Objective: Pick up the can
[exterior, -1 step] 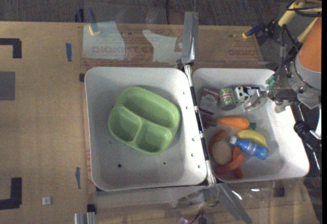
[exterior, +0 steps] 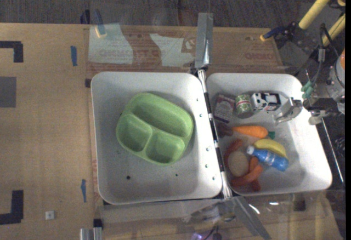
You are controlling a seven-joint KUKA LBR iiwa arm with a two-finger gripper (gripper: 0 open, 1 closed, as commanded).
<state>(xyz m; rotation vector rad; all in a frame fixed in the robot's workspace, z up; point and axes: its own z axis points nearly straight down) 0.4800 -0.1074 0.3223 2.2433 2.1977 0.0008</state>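
Two shallow white bins sit side by side on my bench. Left bin (exterior: pixel 104 178): holds a green divided tray (exterior: pixel 154 128), lying flat near its middle. Right bin (exterior: pixel 312 173): holds the clutter, so my search is confined there. At its far edge lie a dark packet (exterior: pixel 223 106), the can (exterior: pixel 243 105) and a black-and-white carton (exterior: pixel 265 101), in a row and touching or nearly so. Nearer me are a carrot (exterior: pixel 251 131), a banana (exterior: pixel 271 147), a blue bottle (exterior: pixel 269 159) and sausages (exterior: pixel 247 176). Gripper (exterior: pixel 289 110): low at the bin's right side, just beside the carton, apart from the can. Its fingers appear slightly spread with nothing between them, though the view is too coarse to be sure.
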